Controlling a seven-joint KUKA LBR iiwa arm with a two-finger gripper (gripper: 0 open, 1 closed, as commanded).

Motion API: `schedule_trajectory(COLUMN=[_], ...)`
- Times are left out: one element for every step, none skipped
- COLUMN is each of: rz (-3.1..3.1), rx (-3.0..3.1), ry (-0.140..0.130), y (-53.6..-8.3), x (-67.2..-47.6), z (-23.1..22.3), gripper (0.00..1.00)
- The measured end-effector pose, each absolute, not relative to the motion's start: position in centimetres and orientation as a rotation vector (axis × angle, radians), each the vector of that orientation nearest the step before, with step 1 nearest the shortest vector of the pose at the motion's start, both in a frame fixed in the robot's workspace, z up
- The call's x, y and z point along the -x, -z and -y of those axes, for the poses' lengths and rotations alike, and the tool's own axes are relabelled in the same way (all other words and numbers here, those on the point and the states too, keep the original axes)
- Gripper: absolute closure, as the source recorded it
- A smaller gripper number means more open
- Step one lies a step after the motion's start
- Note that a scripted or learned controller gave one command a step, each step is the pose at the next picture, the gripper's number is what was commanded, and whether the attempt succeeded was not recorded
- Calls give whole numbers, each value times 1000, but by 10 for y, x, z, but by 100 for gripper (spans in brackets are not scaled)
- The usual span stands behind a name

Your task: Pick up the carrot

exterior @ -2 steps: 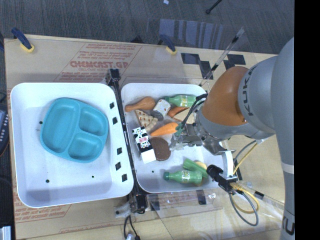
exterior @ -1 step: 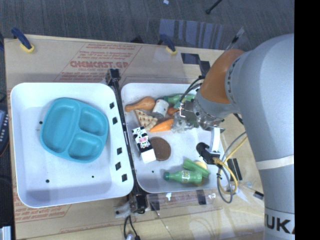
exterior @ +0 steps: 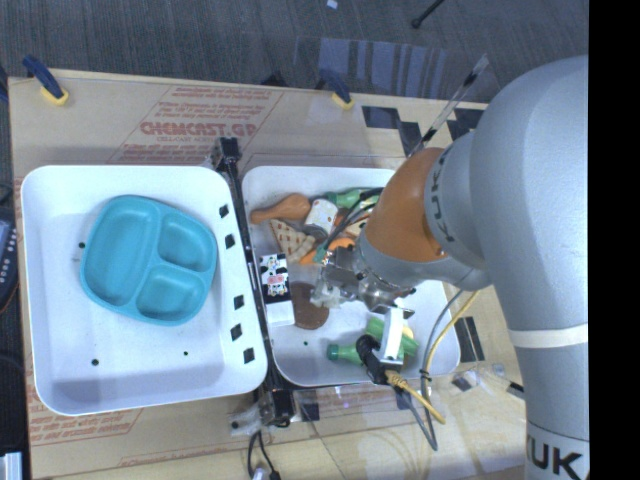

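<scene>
The carrot point(exterior: 344, 236) shows as a thin orange strip in the right bin point(exterior: 300, 368), with green leaves point(exterior: 356, 199) just behind it; the arm's orange band hides most of it. My gripper point(exterior: 327, 284) hangs low over the middle of that bin, just in front and left of the carrot, above a brown piece point(exterior: 310, 314). I see nothing held in it.
Around the gripper lie a brown drumstick point(exterior: 282, 208), a waffle-like wedge point(exterior: 290, 236), a small black-and-white box point(exterior: 273, 274), a green bottle point(exterior: 349, 351) and a green-yellow item point(exterior: 394, 334). The left bin point(exterior: 60, 368) holds a blue divided plate point(exterior: 150, 258).
</scene>
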State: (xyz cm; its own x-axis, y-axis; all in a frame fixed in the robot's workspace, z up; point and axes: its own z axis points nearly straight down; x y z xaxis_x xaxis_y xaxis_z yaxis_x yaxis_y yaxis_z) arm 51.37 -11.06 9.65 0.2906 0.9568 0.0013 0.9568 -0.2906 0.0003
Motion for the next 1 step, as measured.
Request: schedule_trajectory(rz=[1873], rx=[2527], ry=[0], y=[-96], x=[-514], z=[113], gripper=[0])
